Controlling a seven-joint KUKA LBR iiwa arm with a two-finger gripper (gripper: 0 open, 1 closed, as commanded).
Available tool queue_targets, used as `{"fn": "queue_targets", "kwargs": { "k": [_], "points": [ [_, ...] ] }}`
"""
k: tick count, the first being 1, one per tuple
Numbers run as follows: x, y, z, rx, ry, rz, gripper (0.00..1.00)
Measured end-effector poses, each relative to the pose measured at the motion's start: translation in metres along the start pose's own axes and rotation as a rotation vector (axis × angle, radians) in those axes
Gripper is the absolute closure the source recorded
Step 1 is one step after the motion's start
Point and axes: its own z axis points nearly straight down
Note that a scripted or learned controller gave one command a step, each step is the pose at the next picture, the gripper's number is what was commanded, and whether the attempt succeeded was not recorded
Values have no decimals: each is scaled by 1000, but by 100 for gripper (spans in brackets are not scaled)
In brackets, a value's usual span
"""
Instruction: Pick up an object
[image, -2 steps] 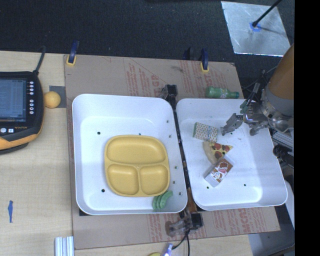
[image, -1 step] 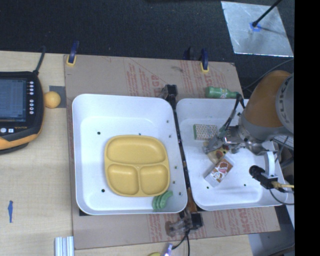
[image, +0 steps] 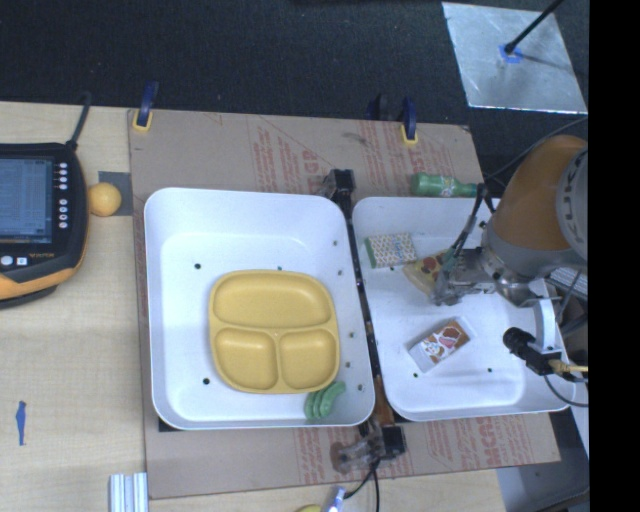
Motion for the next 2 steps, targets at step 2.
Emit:
{"fn": "queue_targets", "kwargs": {
  "k": [2],
  "points": [
    [19, 36, 10, -3, 1, 2, 0]
  ]
}}
